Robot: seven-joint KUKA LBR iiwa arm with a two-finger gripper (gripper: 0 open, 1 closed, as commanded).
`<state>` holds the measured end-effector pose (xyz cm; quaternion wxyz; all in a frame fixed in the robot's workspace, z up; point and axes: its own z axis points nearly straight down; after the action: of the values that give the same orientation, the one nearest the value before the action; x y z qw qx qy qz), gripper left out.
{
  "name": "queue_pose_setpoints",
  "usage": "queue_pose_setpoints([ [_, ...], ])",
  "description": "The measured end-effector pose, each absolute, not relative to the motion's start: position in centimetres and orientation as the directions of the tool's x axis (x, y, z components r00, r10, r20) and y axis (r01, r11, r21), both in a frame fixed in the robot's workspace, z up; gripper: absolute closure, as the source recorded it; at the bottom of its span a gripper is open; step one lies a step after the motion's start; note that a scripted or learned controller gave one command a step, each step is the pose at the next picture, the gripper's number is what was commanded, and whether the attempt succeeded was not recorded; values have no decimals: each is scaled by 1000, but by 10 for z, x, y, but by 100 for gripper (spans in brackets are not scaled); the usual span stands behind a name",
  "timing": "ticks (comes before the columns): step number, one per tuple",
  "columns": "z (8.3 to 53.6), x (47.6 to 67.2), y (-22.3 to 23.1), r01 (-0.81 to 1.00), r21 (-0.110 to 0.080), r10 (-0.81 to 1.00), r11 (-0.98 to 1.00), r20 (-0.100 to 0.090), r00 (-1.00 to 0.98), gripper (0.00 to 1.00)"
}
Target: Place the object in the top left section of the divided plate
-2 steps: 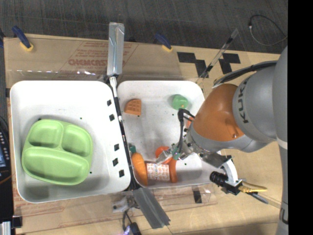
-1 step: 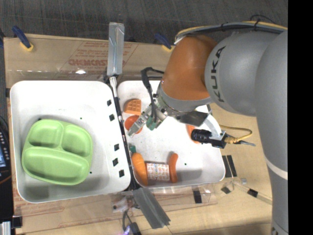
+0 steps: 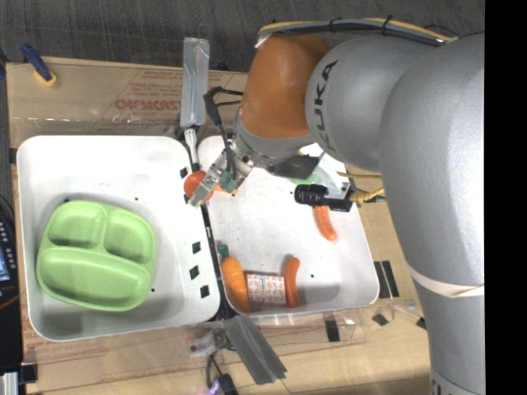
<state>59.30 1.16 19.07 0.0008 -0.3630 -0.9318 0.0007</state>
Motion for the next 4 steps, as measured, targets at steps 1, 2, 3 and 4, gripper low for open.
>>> queue_pose_setpoints([
  [1,201,594,12,674,-2,674,738,1,-738,100],
  [2,191,546,59,758,-4,758,652,3,-652,100],
  [3,209,478,-7,475,-2,475,880,2,-880,100],
  [4,191,541,21,389,-1,389,921,1,-921,100],
])
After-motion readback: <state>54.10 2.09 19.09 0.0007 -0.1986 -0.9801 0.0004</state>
